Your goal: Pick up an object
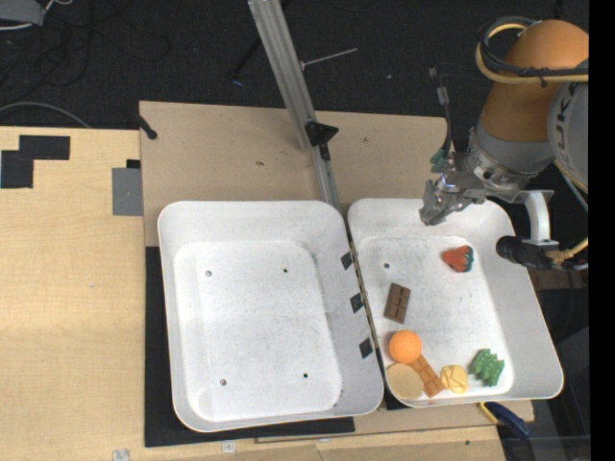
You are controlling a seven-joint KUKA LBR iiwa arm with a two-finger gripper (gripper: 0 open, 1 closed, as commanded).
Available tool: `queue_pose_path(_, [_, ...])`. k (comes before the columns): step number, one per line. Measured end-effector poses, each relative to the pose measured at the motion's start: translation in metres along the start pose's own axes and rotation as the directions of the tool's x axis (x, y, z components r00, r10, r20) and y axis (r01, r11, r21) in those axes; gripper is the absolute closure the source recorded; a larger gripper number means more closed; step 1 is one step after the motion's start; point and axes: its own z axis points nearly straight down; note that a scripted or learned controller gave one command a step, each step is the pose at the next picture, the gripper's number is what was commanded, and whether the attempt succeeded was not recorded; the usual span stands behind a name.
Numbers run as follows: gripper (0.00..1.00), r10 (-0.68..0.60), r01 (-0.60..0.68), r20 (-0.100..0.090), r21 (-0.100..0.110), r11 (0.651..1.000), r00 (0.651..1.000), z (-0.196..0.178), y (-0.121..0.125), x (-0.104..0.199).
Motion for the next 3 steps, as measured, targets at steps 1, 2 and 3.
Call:
queue_pose_path(1, [1.00, -0.001, 0.001, 0.000, 0.001, 1.000, 1.000, 0.013, 0.000, 0.053])
queue_pose_path(2, [1.00, -0.001, 0.001, 0.001, -0.002, 1.000, 1.000, 0.003, 0.004, 0.110])
queue_pose_path(3, [1.00, 0.000, 0.000, 0.001, 0.001, 1.000, 1.000, 0.016, 0.004, 0.166])
